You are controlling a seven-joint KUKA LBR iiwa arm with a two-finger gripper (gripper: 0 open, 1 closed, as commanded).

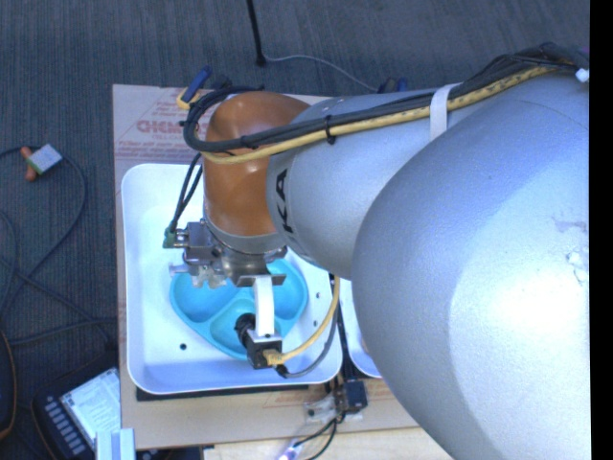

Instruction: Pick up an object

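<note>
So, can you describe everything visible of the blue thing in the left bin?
The blue thing is light blue, smooth and glossy, like plastic. Its outline is rounded and narrows toward the bin's near edge, like a heart. It lies on the floor of the left white bin. The tool covers its middle; whether they touch, I cannot tell.

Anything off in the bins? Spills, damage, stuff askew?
Nothing stands out. The light blue rounded plastic object sits inside the shallow white bin at the view's left, with no spill or break visible. The grey arm hides part of it and most of the other bin.
</note>
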